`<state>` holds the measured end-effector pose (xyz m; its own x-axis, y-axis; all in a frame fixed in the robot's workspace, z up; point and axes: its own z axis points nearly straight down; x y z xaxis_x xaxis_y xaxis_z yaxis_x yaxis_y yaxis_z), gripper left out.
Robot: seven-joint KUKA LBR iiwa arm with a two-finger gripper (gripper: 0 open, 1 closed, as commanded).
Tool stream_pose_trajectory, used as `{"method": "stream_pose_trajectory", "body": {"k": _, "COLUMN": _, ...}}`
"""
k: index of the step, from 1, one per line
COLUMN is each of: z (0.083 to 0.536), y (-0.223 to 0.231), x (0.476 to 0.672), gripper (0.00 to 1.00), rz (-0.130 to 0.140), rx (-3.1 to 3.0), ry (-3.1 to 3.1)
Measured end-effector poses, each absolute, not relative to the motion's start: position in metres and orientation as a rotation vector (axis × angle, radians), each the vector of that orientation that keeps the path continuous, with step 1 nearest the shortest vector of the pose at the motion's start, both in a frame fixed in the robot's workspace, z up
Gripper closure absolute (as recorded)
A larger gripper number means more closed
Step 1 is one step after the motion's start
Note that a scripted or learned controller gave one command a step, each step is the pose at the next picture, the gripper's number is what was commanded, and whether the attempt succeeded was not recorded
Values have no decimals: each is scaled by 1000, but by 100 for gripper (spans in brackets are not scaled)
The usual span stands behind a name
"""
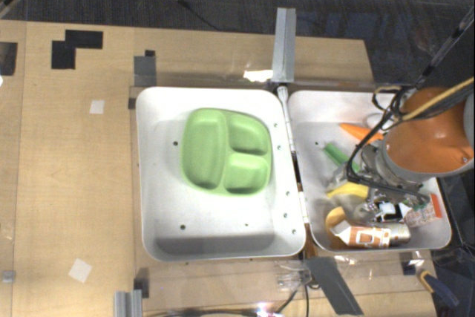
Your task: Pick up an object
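Note:
The right bin (pixel 315 122) holds a jumble of small objects. Among them are an orange carrot-like piece (pixel 356 132), a green stick (pixel 335 154), a yellow banana-shaped item (pixel 347 191), a tan and orange-labelled bottle (pixel 367 237) lying along the front wall, and a red-and-white packet (pixel 425 215). My gripper (pixel 378 209) is down low in this bin, just right of the yellow item and above the bottle. The orange wrist band (pixel 430 137) and cables hide much of it. I cannot tell whether anything is held.
The left bin (pixel 159 219) contains a green divided plate (pixel 225 151) lying near its middle. A metal post (pixel 284 44) stands behind the wall between the bins. Wooden bench surface extends to the left.

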<state>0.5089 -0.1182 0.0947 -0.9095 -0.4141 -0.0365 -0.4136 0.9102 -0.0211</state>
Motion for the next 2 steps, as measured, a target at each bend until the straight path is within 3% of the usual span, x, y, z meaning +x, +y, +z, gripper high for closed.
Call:
{"method": "stream_pose_trajectory", "body": {"k": 1, "z": 91, "y": -96, "x": 569, "gripper": 0, "rz": -8, "rx": -563, "ry": 3068}}
{"method": "stream_pose_trajectory", "body": {"k": 2, "z": 107, "y": -94, "x": 574, "gripper": 100, "rz": -11, "rx": -559, "ry": 3050}}
